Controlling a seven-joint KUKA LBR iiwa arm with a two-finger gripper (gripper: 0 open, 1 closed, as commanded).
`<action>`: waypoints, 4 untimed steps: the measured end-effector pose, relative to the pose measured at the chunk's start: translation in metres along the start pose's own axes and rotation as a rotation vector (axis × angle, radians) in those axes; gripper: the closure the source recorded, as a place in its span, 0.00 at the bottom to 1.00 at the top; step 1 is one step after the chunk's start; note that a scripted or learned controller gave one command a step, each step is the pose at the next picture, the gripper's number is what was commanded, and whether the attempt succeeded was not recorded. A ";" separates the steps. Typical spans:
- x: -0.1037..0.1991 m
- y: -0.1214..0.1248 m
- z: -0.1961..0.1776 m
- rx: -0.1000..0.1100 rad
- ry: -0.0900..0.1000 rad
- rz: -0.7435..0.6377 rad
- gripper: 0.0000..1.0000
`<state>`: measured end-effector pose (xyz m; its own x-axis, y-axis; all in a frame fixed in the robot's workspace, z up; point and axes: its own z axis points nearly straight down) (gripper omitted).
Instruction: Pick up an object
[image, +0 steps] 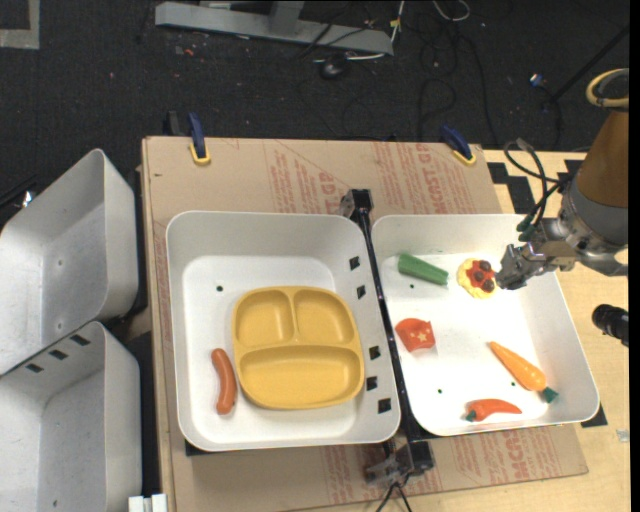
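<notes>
We make out red printed lettering on the brown cardboard sheet (270, 165) that lies under the two white bins, running along its far edge and again along its near edge. It appears upside down or mirrored to us, and we cannot read any word for certain.

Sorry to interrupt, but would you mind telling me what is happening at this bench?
The arm reaches into the right bin, its hand right beside a small yellow toy near the back wall. A green piece, red piece, carrot and chili lie untouched.
</notes>
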<state>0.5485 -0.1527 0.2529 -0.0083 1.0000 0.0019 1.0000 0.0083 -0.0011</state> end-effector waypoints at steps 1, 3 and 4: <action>0.062 0.011 0.002 -0.001 0.000 0.000 1.00; 0.167 0.016 0.026 0.001 -0.001 0.001 1.00; 0.217 0.007 0.025 0.001 0.000 0.000 1.00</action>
